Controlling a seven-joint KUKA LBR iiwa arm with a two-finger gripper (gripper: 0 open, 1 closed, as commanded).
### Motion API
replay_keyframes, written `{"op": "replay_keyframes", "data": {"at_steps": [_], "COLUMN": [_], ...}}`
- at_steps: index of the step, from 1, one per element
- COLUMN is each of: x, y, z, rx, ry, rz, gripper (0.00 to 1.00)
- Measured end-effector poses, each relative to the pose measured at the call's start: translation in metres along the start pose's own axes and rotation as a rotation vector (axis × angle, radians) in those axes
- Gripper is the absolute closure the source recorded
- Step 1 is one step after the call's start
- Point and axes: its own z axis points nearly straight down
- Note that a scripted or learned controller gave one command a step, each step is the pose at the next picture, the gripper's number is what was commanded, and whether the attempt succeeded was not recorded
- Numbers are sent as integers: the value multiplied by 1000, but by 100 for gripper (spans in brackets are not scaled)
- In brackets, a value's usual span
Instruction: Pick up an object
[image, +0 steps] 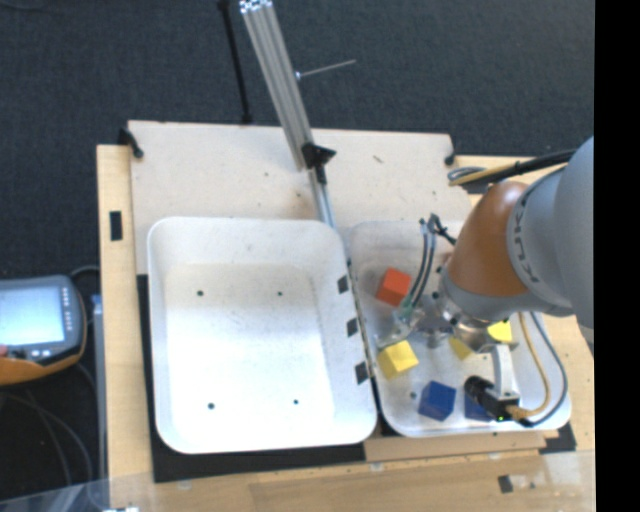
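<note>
The right white bin (372, 240) holds several small blocks. An orange block (394, 286) lies near its left wall, a yellow block (398, 357) sits below it, and a blue block (436, 399) rests near the front rim. A darker blue piece (480, 401) lies right of the blue block. My gripper (428, 326) hangs low over the middle of this bin, under the orange-banded wrist (487, 250), between the orange and yellow blocks. A yellow piece (461, 348) shows just beneath the wrist, partly hidden by it.
The left white bin (250, 335) stands beside the right one, their walls nearly touching. A slanted metal pole (290, 100) rises from the back of the bench. A handheld screen (35, 320) sits off the bench's left edge.
</note>
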Motion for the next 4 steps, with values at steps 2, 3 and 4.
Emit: {"op": "replay_keyframes", "data": {"at_steps": [2,3,4], "x": [3,48,65], "y": [-37,9,-24], "z": [-112,-96,-97], "rx": [-8,-8,-5], "ry": [5,4,1], "rz": [-4,-12,-7], "gripper": [0,0,0]}}
